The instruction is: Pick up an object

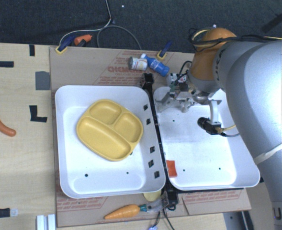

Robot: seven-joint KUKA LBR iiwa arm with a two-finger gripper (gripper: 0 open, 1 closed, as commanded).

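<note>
**A:** Start at your far left. What's lying out there?

**B:** You've got a toy sausage on the bare counter, well apart from both bins. Moving right, the left bin holds a yellow divided plate, tilted a little off square. Below that bin, just off its near edge, you'll see a toy carrot.

**A:** Which would you go for?

**B:** The plate is your only real candidate inside a bin. I'd judge it stiff, light plastic, smooth and likely slippery. Take it by the raised rim or a divider ridge; the flat wells give you nothing to pinch.

**A:** And further right?

**B:** Behind the bins lies a small bottle with a blue cap. The right bin has a small orange tag at its left wall. The claw hangs over that bin's far left corner, well apart from the plate. You can't tell from here whether it's released or clenched.

**A:** Any writing?

**B:** Red print on the cardboard under the bins, too blurred for you to read.
</note>
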